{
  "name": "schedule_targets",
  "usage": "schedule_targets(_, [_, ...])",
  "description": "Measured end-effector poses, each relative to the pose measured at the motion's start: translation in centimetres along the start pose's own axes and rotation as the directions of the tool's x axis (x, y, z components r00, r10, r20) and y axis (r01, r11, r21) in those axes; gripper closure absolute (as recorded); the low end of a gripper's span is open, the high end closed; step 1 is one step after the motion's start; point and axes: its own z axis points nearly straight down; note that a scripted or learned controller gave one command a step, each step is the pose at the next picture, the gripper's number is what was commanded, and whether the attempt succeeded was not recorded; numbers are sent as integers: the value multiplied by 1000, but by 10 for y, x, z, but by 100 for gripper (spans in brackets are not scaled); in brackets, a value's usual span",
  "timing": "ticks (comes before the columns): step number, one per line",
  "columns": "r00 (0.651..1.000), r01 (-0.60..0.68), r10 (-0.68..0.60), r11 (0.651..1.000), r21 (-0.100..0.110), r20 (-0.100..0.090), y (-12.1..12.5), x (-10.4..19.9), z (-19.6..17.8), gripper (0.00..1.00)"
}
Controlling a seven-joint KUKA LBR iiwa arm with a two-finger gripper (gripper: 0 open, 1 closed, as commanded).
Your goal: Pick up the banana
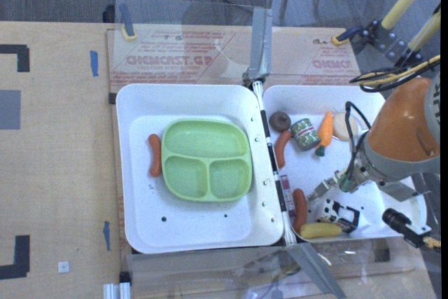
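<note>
Lowest in the view, the banana [320, 230] lies in the right bin [364, 238], against its near wall, long axis running left to right, one end beside a sausage [299, 209]; the gripper [338, 210] hangs just above it on the far side and slightly right, so the reach is short, downward and toward the near wall; whether it is released or clenched I cannot tell; the arm [400, 133] leans in from the right, wrist tilted toward the bin's near corner.
</note>
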Motion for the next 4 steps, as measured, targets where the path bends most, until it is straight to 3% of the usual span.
schedule_targets(1, [1000,-1,1,1000,-3,2,1,0,-10,100])
schedule_targets(2, [1000,-21,21,1000,-3,4,-2,-2,-19,100])
schedule_targets(3, [999,47,-47,999,-2,4,21,21,-108,100])
schedule_targets(4, [1000,18,-18,1000,-10,8,59,6,3,100])
